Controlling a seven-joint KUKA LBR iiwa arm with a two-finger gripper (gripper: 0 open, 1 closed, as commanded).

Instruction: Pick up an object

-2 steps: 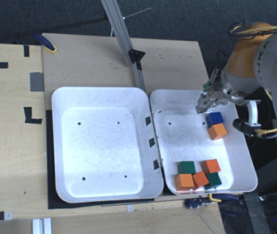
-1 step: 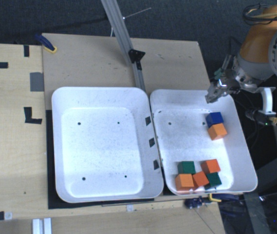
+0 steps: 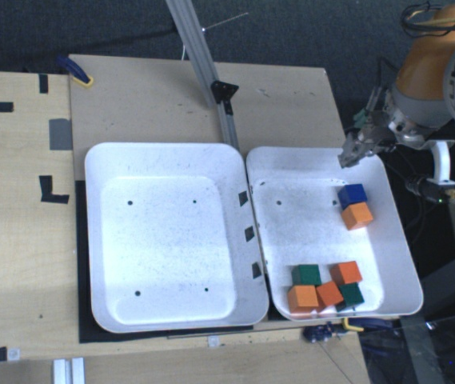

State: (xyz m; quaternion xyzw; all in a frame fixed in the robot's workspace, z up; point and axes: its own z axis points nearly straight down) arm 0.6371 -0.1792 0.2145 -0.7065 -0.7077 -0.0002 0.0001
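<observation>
Right bin (image 3: pixel 395 238) w/ blue block (image 3: pixel 353 193) just below-left of hand (image 3: pixel 352 154), hand's state unclear, nothing visibly held.

arm (image 3: pixel 439 62): rounded orange segment above a grey wrist
cable: thin dark loop atop the orange part
gripper (image 3: pixel 353 154): small, grey metal, dark fittings, teal speck

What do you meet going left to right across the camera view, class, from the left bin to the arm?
Left bin → right bin → cluster of green and orange blocks → blue block stacked beside an orange block → gripper → arm.
</observation>
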